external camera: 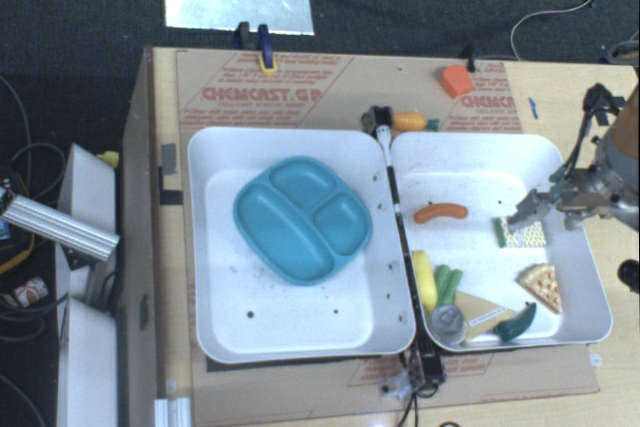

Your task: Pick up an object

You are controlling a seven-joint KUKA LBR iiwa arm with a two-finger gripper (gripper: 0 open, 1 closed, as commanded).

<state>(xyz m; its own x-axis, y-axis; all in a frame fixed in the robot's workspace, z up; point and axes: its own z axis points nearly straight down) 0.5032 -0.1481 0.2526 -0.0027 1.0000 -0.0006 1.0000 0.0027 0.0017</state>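
Gripper (527, 212) hung over right bin (480, 160), jaws apart, nothing betw. Risk: clipping green piece (499, 232) w/ patterned card (527, 235) touching; card too flat, prob slip.

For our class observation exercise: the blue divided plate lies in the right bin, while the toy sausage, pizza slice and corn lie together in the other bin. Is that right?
Not quite. The camera view shows the blue divided plate in the left bin, not the right. The toy sausage, pizza slice and corn do lie together in the other bin, the right bin.
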